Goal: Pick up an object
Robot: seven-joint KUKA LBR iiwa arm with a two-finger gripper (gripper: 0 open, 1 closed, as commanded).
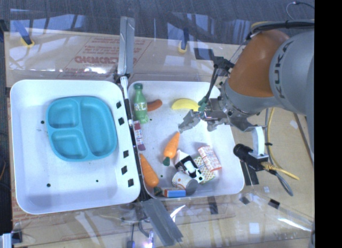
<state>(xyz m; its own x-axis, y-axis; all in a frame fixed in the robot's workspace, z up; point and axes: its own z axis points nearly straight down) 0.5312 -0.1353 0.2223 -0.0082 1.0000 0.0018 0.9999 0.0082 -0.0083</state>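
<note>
My gripper hovers over the upper right part of the right bin, its two grey fingers spread apart, open, with nothing between them. A yellow banana lies just up and left of it. An orange carrot lies below and left of the gripper. Lower down are a red and white packet and a black and white cow toy. A green bottle and a brown sausage lie at the bin's upper left.
A second carrot and a blue marker lie along the right bin's lower left edge. The left bin holds a blue divided plate. The arm's orange band looms over the right bin's right side.
</note>
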